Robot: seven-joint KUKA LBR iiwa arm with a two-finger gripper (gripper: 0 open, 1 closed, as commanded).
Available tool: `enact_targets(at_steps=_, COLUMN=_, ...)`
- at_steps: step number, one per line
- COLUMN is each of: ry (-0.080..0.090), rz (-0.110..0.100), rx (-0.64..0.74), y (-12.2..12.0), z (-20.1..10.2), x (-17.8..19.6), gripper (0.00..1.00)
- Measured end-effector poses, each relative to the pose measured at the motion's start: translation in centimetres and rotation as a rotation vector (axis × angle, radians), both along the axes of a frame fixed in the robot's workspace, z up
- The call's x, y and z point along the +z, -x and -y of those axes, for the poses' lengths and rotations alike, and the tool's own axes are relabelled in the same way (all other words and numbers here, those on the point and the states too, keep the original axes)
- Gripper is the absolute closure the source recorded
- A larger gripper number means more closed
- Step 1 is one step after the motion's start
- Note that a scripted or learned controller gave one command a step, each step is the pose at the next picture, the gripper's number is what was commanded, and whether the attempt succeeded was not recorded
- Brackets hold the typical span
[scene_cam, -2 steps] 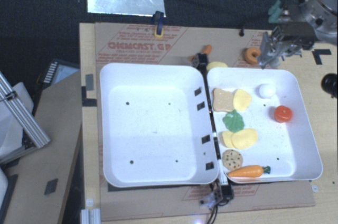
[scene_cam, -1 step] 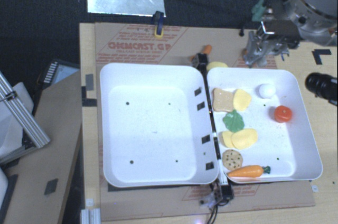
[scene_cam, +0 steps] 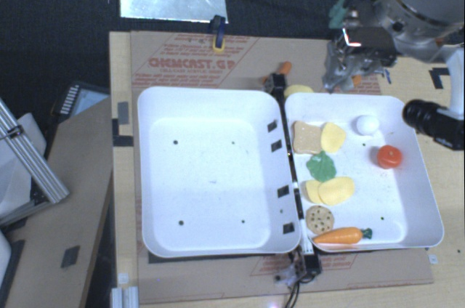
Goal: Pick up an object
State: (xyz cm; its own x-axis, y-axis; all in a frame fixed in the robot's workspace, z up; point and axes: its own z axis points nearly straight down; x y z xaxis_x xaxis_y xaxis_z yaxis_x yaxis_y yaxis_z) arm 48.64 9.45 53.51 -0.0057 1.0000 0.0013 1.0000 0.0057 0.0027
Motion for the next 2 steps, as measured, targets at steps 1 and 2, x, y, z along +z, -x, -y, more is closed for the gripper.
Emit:
enact_targets(at_steps=1, ry=0.0, rz=0.0, rx=-0.001, y=-0.01, z=-0.32, x=0.01, gripper=1.0)
enact_targets(at_steps=2, ry=0.001, rz=0.0, rx=-0.001, y=-0.01, z=-0.56, x=0.01, gripper=1.0)
